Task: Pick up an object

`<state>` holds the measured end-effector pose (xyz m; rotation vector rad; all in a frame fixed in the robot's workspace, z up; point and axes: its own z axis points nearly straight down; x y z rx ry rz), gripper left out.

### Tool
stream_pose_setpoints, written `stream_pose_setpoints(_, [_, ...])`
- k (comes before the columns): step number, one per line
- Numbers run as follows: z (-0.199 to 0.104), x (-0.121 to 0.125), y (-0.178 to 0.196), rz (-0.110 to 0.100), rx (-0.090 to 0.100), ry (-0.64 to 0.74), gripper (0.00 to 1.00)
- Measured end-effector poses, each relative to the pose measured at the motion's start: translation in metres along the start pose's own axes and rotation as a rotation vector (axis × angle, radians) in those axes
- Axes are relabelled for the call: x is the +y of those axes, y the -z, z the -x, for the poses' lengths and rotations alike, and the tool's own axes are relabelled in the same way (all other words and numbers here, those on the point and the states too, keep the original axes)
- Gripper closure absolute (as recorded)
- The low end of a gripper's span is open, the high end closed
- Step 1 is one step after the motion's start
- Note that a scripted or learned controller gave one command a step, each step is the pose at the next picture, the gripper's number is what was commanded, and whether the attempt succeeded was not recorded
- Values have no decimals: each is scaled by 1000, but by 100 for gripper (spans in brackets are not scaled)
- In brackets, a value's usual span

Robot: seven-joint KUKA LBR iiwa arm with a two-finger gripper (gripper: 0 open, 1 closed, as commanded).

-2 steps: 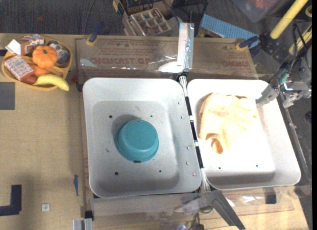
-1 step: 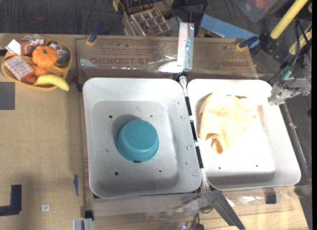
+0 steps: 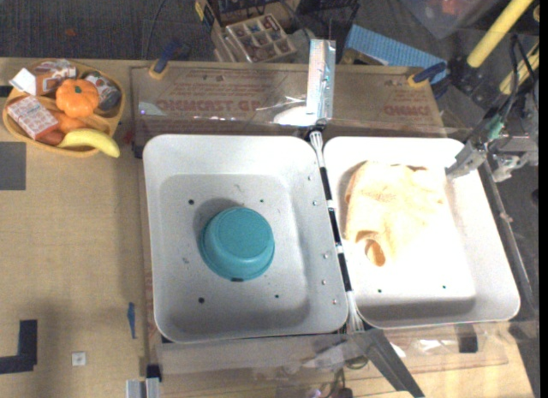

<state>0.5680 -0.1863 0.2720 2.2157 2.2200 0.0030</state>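
A teal bowl (image 3: 238,242) lies upside down in the middle of the left bin (image 3: 171,174). A pale yellow cloth (image 3: 390,204) lies crumpled in the back left part of the right bin (image 3: 488,285), with one orange-tipped end pointing toward the front. My gripper (image 3: 469,158) hangs at the right bin's back right corner, to the right of the cloth and apart from it. It is small and partly lost against the clutter at the frame's right edge. Nothing shows held in it.
A basket (image 3: 60,118) of toy fruit, with a banana and an orange pumpkin, sits on the bench at the far left. Cardboard and plastic wrap (image 3: 257,105) line the back of the bins. Boxes and cables crowd the floor behind.
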Motion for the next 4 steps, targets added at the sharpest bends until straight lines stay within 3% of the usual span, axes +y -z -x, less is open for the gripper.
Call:
stream_pose_setpoints(1, [-59,-26,-137,-4,3,288,0])
stream_pose_setpoints(2, [-84,-29,-182,6,-1,377,0])
stream_pose_setpoints(3, [-82,-27,-170,13,-4,374,100])
stream_pose_setpoints(4, [-133,2,-87,-4,2,143,100])
